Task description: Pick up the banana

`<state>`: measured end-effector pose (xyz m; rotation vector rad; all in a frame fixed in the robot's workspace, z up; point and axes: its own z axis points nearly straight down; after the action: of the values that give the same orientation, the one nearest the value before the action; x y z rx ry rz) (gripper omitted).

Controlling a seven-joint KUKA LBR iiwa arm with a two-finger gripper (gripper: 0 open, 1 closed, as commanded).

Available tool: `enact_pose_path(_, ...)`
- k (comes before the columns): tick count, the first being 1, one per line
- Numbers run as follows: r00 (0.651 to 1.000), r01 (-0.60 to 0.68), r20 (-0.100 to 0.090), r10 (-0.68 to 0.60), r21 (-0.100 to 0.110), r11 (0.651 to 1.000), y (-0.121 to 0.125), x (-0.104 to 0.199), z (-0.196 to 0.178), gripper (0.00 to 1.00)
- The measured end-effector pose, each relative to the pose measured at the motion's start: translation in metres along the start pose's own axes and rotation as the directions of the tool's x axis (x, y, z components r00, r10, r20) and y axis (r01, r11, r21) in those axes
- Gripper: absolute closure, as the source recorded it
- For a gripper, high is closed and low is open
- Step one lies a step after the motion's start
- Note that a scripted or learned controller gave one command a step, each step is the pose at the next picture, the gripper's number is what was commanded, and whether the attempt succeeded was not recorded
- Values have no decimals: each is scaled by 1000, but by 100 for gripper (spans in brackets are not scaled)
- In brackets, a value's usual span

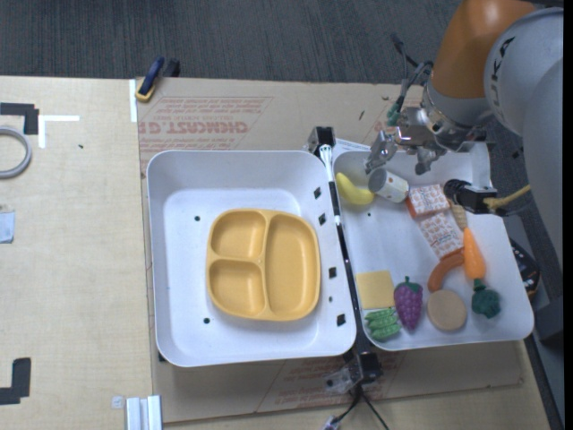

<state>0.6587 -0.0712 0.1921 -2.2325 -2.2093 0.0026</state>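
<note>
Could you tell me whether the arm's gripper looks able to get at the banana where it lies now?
Probably yes. The banana lies uncovered at the far left of the right bin, with the gripper just above it. The bin wall and a small white cup crowd it.

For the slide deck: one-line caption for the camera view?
Gripper hovers above the banana in the right bin; yellow tray sits in the left bin.

pretty even overhead light, soft shadows inside the white bins (161, 240), slightly soft focus, no harsh glare
</note>
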Motion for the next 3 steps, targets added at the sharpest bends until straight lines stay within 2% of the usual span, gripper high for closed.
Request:
enact_pose_path(1, 1000, 22, 0, -22, 0, 1000, -1, 60, 0, 0)
enact_pose_path(2, 957, 291, 0, -291, 0, 957, -15, 76, 0, 0)
enact_pose_path(3, 753, 658, 3, -658, -3, 753, 0, 89, -1, 0)
